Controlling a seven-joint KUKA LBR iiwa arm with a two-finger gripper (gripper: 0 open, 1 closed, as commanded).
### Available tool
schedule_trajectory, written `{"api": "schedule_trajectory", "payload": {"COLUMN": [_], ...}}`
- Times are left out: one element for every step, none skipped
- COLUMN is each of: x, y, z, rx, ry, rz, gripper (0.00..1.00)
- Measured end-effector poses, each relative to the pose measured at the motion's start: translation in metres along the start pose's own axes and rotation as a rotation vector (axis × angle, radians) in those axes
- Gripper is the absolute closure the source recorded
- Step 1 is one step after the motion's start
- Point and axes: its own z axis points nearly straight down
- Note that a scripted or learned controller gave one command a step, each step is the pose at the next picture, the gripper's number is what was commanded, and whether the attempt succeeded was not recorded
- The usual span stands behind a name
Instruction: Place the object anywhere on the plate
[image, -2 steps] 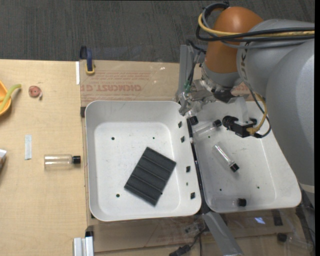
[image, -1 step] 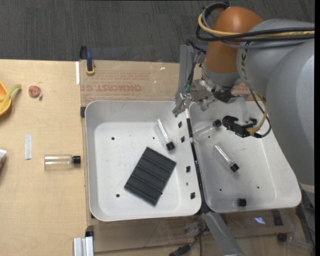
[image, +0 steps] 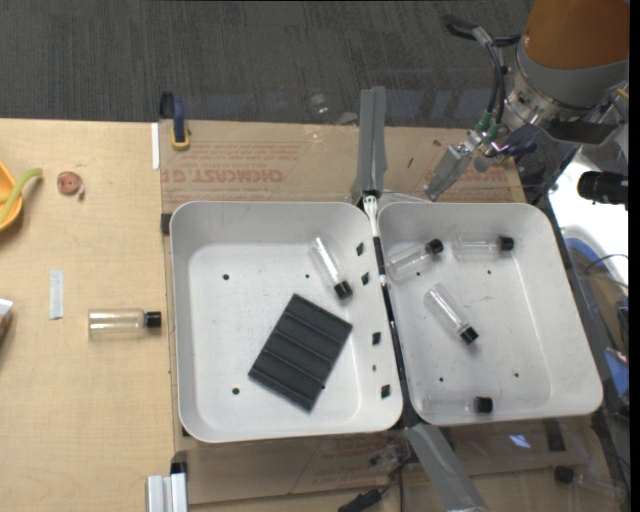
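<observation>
From above, the end effector (image: 445, 180) hangs beyond the right white bin (image: 560, 330), holding nothing; how wide it is I cannot tell. The black ribbed flat plate (image: 301, 352) lies in the left white bin (image: 185, 300). Small clear plastic tubes with black caps (image: 450, 313) wait in the right bin, ready for picking.

Glossy white plastic bins (image: 200, 300), matt ribbed black plate (image: 301, 352), clear vials (image: 450, 313)
</observation>
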Motion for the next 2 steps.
{"api": "schedule_trajectory", "payload": {"x": [-0.100,-0.185], "y": [-0.011,-0.055], "z": [-0.048,-0.069], "rx": [-0.001,0.000], "ry": [0.000,0.000], "rz": [-0.102,-0.006], "gripper": [0.00,0.00]}}
